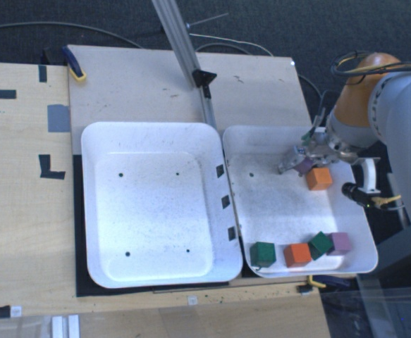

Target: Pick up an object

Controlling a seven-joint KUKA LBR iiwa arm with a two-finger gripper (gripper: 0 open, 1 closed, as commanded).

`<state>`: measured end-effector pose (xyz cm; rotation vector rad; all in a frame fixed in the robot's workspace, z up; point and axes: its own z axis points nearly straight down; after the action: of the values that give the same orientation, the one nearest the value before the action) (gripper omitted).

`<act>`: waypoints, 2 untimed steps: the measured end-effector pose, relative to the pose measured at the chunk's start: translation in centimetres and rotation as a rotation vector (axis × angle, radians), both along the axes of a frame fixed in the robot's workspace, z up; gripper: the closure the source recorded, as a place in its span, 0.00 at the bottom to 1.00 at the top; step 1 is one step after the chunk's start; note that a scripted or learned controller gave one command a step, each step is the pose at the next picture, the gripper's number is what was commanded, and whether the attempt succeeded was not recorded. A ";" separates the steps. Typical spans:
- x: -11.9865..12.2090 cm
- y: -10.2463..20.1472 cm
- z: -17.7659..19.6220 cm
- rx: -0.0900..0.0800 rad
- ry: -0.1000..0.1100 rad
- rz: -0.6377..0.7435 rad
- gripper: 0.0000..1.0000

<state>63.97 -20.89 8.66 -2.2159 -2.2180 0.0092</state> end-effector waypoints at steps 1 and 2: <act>-1.6 0.0 0.5 -0.002 -0.006 0.001 0.00; -8.2 4.2 0.5 0.003 -0.002 0.000 0.00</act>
<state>55.81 -16.67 9.14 -2.2150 -2.2182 0.0042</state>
